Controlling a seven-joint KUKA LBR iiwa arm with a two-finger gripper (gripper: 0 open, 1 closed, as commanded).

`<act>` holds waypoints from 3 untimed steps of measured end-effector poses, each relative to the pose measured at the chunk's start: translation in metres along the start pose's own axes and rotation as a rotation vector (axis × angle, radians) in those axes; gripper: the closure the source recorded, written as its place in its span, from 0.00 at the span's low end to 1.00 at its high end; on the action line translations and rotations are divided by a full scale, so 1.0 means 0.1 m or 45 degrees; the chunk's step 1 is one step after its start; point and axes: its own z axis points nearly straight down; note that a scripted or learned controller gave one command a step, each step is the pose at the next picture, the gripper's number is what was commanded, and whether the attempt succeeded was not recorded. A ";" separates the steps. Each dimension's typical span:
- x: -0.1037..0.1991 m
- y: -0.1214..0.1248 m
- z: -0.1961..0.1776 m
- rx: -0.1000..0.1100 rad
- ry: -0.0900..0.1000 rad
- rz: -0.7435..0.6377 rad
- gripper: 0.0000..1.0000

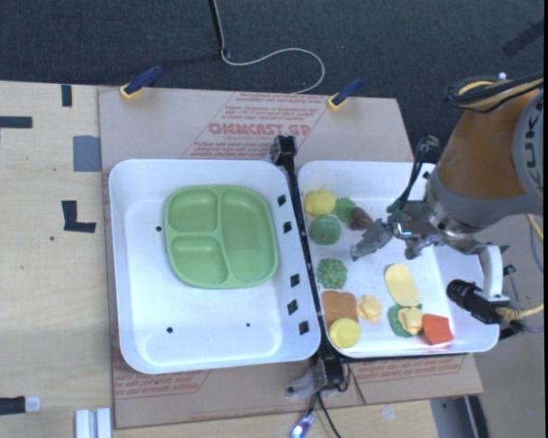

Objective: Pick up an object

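The right bin (pixel 384 176) holds several toy foods. A yellow lemon (pixel 320 202), a green ball (pixel 325 230) and a dark green and brown piece (pixel 353 214) lie near its left wall. Lower down are a green broccoli (pixel 331 271), a brown bread piece (pixel 339 305), a yellow ball (pixel 344 334), a small yellow piece (pixel 369 308), a pale yellow oval (pixel 402 284), a green and yellow piece (pixel 405 319) and an orange block (pixel 437 329). My gripper (pixel 373 241) hangs low over the middle of this bin, right of the green ball and above the pale oval, with nothing visibly in it.
The left bin (pixel 137 336) carries a green divided plate (pixel 222 235). A black divider (pixel 297 245) runs between the bins. Both bins rest on a cardboard sheet (pixel 256 121) held by clamps, and a thin cable (pixel 256 57) crosses the dark floor behind.
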 end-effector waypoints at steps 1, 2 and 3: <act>0.93 -0.23 0.33 0.008 0.005 -0.011 0.00; 0.88 -0.22 0.22 0.005 0.000 -0.001 1.00; 0.88 -0.22 0.12 0.007 0.001 -0.002 1.00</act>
